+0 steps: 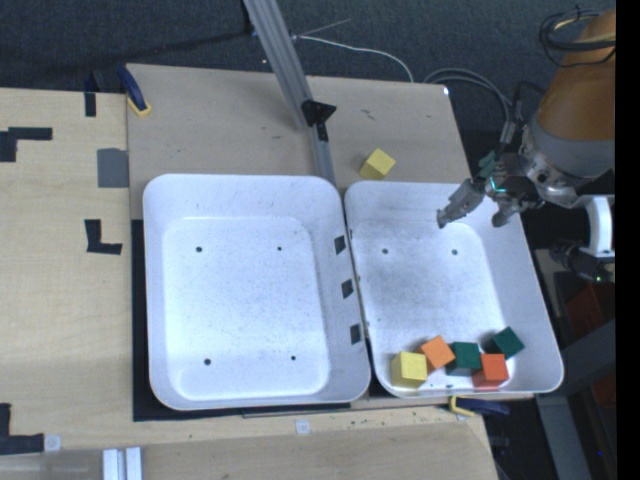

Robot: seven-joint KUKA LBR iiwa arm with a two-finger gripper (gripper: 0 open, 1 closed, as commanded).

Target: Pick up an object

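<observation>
Gripper (472, 208) hovers over the right bin (400, 218).
Its fingers spread wide, holding nothing; blocks (455, 358) cluster at five o'clock.

Grey arm (575, 118) from the right, tool (472, 208) low, two fingers spread apart.

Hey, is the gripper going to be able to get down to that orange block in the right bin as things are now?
Probably yes. The gripper hangs over the far end of the right bin, and the orange block lies at the near end with its top uncovered. The yellow block and a green block crowd its sides, though.
</observation>
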